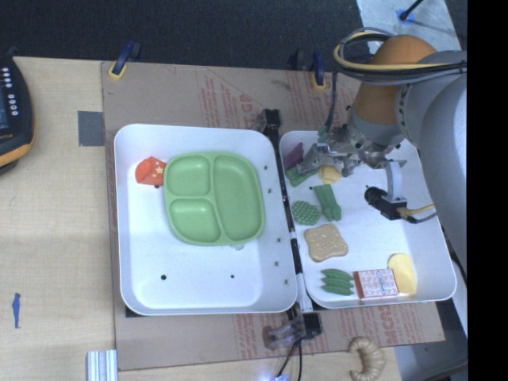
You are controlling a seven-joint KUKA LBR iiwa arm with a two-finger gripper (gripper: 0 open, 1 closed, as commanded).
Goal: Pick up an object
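We see the pincer point(329, 159), jaws unreadable, just above a small yellow piece point(329, 174), green pickle point(326, 202) at six o'clock.

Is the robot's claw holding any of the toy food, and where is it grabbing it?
It cannot be told. The gripper is low over a yellow piece in the right bin.
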